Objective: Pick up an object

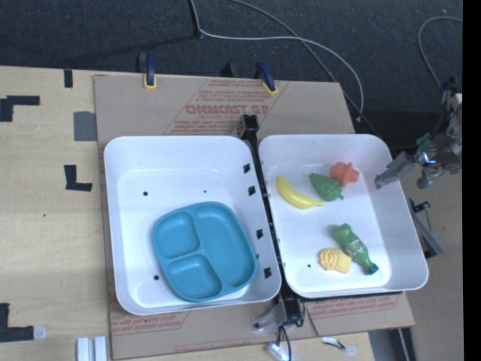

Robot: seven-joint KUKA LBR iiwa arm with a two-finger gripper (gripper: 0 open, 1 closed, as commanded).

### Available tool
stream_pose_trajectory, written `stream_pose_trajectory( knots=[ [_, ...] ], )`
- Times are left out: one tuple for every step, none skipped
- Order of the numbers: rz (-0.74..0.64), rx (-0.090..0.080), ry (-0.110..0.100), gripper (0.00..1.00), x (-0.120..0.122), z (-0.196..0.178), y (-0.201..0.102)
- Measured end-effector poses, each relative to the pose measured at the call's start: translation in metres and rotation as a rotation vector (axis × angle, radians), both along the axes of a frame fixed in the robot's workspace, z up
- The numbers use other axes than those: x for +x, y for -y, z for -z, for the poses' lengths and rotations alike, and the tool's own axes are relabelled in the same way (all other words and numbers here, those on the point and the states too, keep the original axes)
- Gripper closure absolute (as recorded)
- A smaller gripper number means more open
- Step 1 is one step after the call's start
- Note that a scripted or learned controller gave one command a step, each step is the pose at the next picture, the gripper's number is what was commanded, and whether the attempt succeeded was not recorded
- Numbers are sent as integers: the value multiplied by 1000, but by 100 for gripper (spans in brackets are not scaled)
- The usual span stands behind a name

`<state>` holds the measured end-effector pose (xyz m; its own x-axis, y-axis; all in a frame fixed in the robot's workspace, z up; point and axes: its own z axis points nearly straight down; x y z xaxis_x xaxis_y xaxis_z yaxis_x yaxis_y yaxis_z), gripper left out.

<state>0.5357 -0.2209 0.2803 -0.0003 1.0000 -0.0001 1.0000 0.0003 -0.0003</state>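
The right white bin (376, 145) holds several toy foods. A yellow banana (297, 194) lies beside a green pepper (326, 186), with a red-orange fruit (345, 173) just behind them. Nearer the front are a green bottle (355, 248) and a yellow corn cob (334, 260). My gripper (398, 170) hangs at the bin's right rim, apart from all of them, with the red-orange fruit closest to it on its left. Nothing shows in its grasp.
The left white bin (128, 164) holds a blue divided plate (203, 250). Black clips (259, 201) join the two bins down the middle. Both bins rest on a cardboard sheet (218, 104) on the wooden bench. Cables run across the dark floor behind.
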Motion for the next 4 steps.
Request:
stream_pose_trajectory(
  knots=[
    [-2, 0, -2, 0, 77, 69, 2],
    [-2, 3, -8, 0, 125, 202, 1],
    [-1, -2, 3, 100, 128, 184, 3],
    [-4, -1, 9, 100, 115, 90, -49]
  ],
)
